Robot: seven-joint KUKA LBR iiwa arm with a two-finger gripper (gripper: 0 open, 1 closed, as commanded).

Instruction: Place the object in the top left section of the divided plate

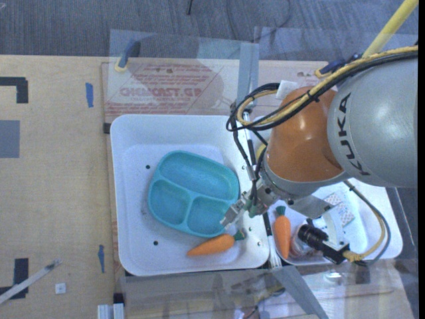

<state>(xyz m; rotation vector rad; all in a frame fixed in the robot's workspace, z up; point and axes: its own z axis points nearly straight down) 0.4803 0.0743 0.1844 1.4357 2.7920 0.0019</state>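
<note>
Carrot (211,245), tapered orange, lies beside glossy teal plate (192,193).

Wooden bench (53,198), probably carpeted floor (99,5)

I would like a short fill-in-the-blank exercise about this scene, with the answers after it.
1. The divided plate has the colour ____.
2. The plate lies inside the ____ bin as the camera sees it.
3. The orange carrot in that bin lies just below the plate, ____ its sections.
4. A second carrot lies in the ____ bin.

Missing words: blue; left; outside; right
</note>
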